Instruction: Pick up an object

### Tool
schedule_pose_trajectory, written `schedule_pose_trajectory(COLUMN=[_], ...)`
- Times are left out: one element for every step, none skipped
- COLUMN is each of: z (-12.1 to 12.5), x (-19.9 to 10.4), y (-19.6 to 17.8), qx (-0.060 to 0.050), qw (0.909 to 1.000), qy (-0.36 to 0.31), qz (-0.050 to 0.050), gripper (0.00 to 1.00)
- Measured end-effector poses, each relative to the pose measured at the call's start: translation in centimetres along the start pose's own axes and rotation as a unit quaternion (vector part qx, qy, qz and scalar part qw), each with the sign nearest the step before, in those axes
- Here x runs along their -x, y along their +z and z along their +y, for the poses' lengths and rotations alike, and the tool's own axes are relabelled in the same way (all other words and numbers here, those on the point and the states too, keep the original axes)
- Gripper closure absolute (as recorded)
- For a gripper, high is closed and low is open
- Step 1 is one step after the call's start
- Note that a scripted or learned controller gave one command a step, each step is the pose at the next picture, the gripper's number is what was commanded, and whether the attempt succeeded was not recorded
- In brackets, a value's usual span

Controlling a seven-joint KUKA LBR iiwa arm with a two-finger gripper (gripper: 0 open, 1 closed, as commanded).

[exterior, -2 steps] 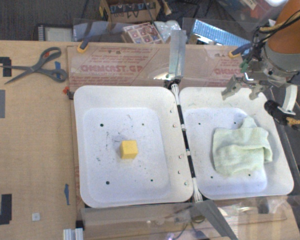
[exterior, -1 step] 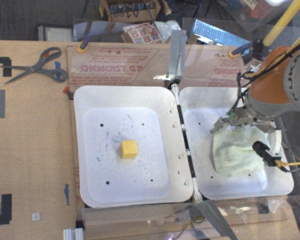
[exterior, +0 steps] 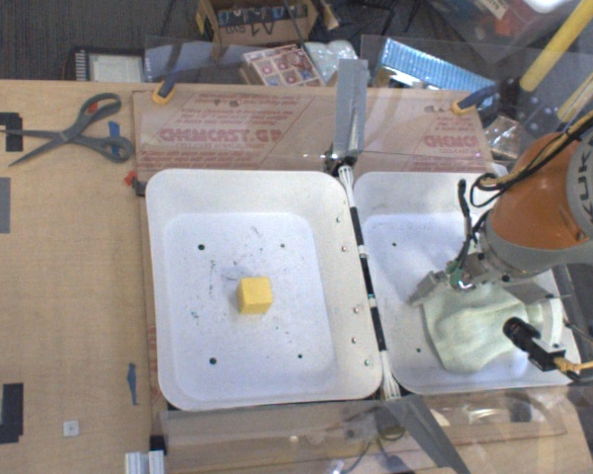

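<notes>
A small yellow cube (exterior: pixel 256 295) rests near the middle of the left bin (exterior: pixel 178 215). In the right bin (exterior: pixel 395 215) lies a crumpled pale green cloth (exterior: pixel 469 331) toward the front right. My gripper (exterior: pixel 453 284) reaches down from the right, low over the cloth's upper left edge. A grey fingertip (exterior: pixel 425 288) pokes out to the left just above the bin floor. The wrist body hides the rest of the fingers, and I see nothing clearly held between them.
Scissors (exterior: pixel 79 134) with red and grey handles lie on the wooden bench at the far left. A clear plastic sheet and clutter sit behind the bins. A grey divider strip (exterior: pixel 350 117) stands at the back between the bins.
</notes>
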State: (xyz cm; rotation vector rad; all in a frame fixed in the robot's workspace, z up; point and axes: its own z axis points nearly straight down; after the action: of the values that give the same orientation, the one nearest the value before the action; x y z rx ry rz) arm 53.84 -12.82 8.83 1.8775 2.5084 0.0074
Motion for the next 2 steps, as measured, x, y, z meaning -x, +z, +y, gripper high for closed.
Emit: schedule_pose_trajectory(z=[0.1, 8.4], x=[0.1, 1.2], y=[-1.1, -9.6], qx=[0.003, -0.004], qw=[1.0, 0.9984], qy=[0.001, 0.056], qz=[-0.002, 0.001], gripper=[1.0, 1.0])
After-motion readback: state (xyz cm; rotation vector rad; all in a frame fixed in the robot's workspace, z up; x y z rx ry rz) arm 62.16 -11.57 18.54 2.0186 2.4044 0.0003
